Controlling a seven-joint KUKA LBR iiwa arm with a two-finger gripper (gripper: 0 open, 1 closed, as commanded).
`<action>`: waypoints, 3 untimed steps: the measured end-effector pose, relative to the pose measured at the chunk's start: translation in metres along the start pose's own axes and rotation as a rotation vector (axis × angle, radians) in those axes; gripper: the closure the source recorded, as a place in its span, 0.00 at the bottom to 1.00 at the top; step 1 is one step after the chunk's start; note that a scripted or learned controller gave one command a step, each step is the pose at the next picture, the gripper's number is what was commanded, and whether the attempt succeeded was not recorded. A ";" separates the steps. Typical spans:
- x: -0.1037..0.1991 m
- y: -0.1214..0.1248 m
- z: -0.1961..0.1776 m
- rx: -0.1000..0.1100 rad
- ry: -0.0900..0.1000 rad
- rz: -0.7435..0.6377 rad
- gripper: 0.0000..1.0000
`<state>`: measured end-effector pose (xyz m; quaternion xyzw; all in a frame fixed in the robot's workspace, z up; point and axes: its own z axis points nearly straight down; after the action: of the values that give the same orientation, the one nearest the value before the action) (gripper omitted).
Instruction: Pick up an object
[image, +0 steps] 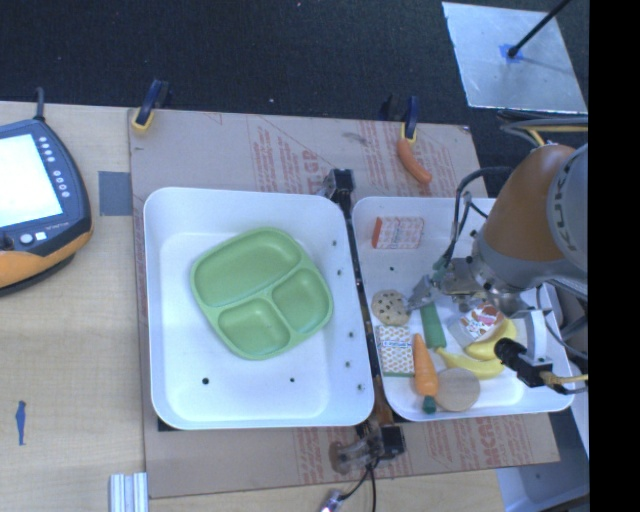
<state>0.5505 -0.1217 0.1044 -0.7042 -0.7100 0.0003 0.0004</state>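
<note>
The right bin (400, 405) holds several small items: a white and orange packet (398, 233), a round cookie (390, 306), a small printed box (396, 352), a green stick (432, 326), an orange carrot (425, 368), a tan disc (458, 390), a banana (484, 357) and a red and white piece (479, 322). My gripper (432, 287) hangs low over the middle of this bin, just above the green stick and right of the cookie. Its fingers appear slightly apart with nothing between them.
The left bin (170, 390) carries a green three-compartment plate (262, 291). An orange object (414, 162) lies on the cardboard behind the right bin. A teach pendant (35, 200) sits at the far left of the bench. Clamps hold the cardboard's back edge.
</note>
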 end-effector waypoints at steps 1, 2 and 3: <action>-0.001 0.000 -0.010 0.001 0.000 -0.001 1.00; -0.001 0.000 -0.010 0.001 0.000 -0.002 0.00; -0.002 0.001 -0.020 0.001 -0.001 -0.002 1.00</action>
<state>0.5512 -0.1236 0.1248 -0.7036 -0.7106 0.0009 0.0004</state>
